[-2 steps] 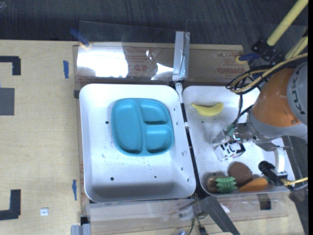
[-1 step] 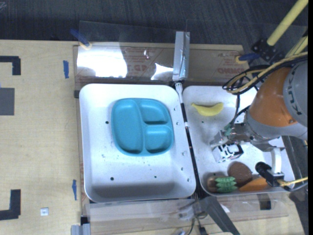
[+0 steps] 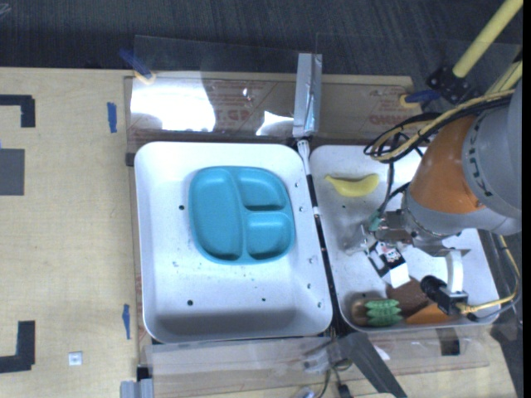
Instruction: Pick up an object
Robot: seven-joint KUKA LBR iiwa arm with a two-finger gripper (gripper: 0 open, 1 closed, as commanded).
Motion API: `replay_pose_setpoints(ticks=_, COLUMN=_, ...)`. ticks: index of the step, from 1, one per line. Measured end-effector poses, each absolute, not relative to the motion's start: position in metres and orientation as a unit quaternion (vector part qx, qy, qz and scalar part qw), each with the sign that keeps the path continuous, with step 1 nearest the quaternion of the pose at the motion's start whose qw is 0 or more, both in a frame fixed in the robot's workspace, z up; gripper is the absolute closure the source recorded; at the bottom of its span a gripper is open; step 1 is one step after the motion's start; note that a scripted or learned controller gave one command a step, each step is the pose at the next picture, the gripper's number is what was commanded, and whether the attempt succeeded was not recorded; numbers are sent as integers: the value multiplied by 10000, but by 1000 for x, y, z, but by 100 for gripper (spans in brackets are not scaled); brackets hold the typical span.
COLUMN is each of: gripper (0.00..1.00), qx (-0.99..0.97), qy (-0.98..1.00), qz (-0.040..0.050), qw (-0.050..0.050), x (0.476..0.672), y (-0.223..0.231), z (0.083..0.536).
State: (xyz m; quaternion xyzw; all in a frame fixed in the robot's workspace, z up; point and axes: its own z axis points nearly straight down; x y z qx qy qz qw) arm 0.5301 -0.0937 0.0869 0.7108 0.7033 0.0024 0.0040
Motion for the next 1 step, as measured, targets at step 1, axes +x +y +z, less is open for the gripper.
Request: replay_pose_setpoints(ticks=1, gripper=100, qx=7108, qy=7034, qz=36, qw=48, x=531, y=-94, z=98)
